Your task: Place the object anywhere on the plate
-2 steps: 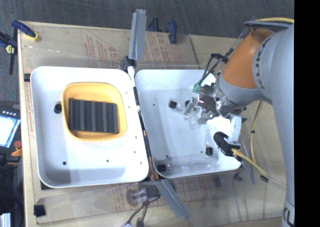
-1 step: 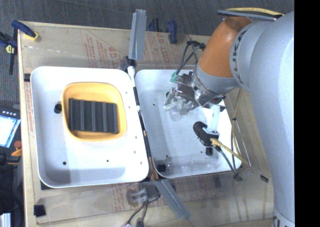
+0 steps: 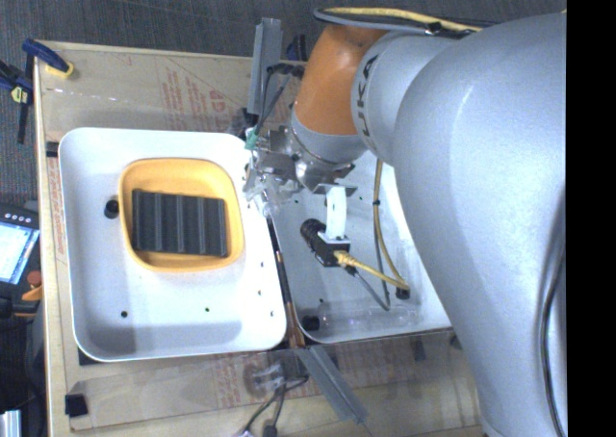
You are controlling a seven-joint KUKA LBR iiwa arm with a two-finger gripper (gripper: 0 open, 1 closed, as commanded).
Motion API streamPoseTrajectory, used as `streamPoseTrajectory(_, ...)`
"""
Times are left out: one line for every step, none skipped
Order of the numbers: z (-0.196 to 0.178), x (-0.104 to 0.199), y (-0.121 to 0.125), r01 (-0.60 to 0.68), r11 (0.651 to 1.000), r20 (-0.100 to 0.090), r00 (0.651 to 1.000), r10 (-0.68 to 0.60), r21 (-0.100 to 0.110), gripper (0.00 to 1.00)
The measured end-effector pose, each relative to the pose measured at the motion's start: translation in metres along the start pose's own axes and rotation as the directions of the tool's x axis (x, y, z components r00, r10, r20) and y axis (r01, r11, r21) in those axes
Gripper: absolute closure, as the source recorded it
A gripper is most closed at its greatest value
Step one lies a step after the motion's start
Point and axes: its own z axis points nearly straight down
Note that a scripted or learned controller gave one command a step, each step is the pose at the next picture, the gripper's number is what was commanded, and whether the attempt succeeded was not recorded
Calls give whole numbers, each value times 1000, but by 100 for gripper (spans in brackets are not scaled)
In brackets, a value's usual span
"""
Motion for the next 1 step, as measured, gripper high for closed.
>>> streamPoseTrajectory(0,0,0,0,1000,0,1000,0,0,0)
